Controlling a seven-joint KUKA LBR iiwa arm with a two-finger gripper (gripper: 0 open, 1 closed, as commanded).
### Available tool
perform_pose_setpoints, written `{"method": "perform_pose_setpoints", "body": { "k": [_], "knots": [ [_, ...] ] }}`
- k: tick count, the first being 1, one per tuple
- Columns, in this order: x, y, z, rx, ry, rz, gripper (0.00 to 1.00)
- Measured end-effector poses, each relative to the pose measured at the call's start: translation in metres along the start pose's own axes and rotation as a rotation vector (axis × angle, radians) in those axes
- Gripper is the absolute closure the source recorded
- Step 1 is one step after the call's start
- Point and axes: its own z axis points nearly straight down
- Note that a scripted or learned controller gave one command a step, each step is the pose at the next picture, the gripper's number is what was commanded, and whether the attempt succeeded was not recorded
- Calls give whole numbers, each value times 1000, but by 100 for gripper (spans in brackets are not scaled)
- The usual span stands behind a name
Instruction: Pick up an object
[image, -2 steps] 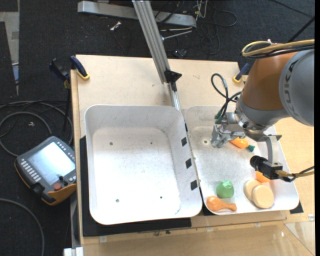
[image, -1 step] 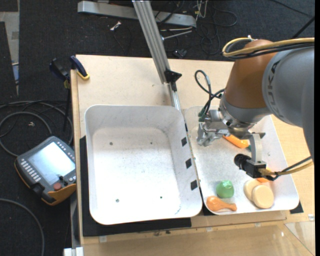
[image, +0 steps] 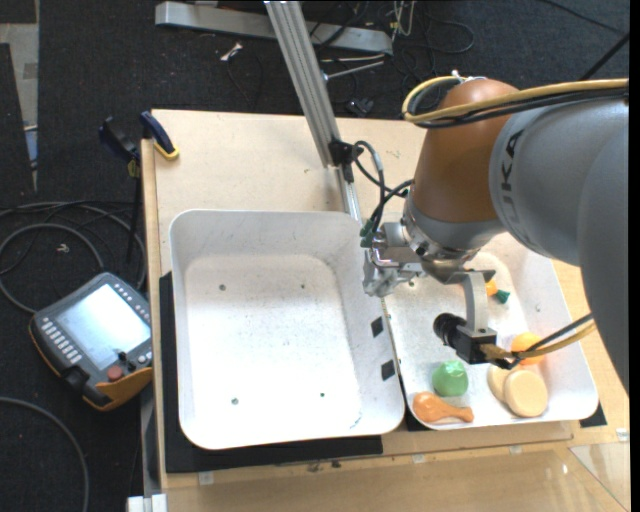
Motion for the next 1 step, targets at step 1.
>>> {"method": "perform_pose_setpoints", "body": {
  "k": [1],
  "knots": [
    [45, 2, 5, 2, 0, 1, 100]
  ]
}}
